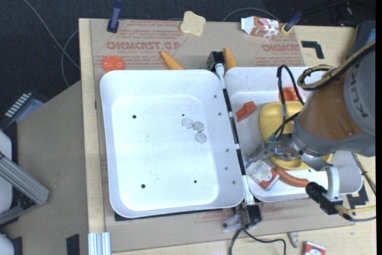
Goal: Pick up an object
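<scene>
The right bin (250,77) holds a yellow rounded object (276,116), an orange block (245,110), a red piece (290,94), a small printed packet (261,172) and a curved orange piece (291,178). The grey arm with its orange band (325,113) reaches in from the right and covers much of this bin. My gripper (273,147) points down near the yellow object's lower edge, just above the packet. Its tip is largely hidden by the wrist. The left bin (119,128) holds three small grey discs (194,129).
On the bench behind the bins lie a blue clip (114,16), a toy bread slice (192,23), a small carton (261,25), two orange carrot-like pieces (171,61) and an orange disc (111,63). A black cable (280,77) loops over the right bin.
</scene>
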Controlling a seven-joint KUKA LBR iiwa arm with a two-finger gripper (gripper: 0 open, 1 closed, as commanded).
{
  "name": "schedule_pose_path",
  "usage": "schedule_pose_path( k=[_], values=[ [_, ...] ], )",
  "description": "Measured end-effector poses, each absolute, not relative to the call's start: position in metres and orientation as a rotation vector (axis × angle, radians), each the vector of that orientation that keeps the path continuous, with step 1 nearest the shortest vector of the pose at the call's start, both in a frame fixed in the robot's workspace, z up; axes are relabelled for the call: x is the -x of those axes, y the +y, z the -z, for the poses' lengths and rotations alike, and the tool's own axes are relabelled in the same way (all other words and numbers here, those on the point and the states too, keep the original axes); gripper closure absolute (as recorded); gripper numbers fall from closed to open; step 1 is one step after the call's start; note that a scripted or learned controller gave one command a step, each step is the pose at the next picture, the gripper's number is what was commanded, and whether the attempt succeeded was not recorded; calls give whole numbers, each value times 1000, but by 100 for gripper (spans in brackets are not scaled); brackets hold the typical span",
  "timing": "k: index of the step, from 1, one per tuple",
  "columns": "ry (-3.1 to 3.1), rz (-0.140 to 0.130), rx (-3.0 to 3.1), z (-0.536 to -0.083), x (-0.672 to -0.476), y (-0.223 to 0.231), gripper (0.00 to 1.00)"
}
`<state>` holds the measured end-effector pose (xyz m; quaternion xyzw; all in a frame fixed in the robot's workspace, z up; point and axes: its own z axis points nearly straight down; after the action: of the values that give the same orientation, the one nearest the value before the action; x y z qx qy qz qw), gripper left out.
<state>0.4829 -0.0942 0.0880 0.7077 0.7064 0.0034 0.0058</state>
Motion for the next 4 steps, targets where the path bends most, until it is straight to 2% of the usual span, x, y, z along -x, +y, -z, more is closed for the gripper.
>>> schedule_pose_path(
  k=[1, 2, 3, 4],
  values=[
    [2213, -15, -2215, -99, -484, -93, 100],
    [2213, -13, -2216, -98, -483, -93, 0],
    [2214, -14, -2216, -108, -483, -92, 100],
    [2212, -14, -2216, -108, -483, -93, 0]
  ],
)
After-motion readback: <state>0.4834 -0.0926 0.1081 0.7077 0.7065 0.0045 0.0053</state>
